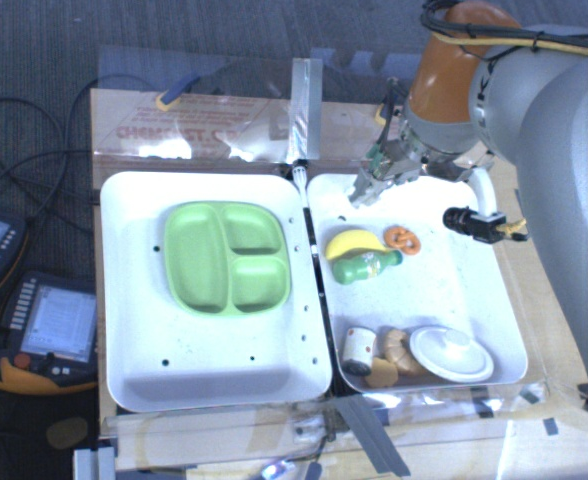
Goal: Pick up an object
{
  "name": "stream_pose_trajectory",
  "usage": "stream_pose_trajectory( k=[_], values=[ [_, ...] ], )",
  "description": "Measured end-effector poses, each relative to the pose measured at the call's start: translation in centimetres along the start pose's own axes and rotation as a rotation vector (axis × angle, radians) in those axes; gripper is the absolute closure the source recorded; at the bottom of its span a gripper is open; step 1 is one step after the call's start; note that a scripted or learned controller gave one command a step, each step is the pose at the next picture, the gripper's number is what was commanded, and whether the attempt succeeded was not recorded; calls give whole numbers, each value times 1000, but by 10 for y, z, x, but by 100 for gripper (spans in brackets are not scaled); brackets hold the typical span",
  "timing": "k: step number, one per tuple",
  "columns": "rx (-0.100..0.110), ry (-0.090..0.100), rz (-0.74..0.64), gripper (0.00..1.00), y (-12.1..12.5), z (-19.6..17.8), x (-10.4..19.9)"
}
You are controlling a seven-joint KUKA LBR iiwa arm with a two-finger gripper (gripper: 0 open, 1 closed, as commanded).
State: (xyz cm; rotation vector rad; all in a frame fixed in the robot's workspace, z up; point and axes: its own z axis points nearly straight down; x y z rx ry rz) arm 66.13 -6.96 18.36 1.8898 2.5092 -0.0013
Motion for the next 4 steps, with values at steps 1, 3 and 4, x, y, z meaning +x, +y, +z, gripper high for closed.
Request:
stream_pose_trajectory(
  k=[1,3,4],
  values=[
    [0,-1,1,0,0,0,0],
    [-2,-6,-113,0,-23,96,-99],
    [1,7,-61,0,-24,96,-114]
  ],
)
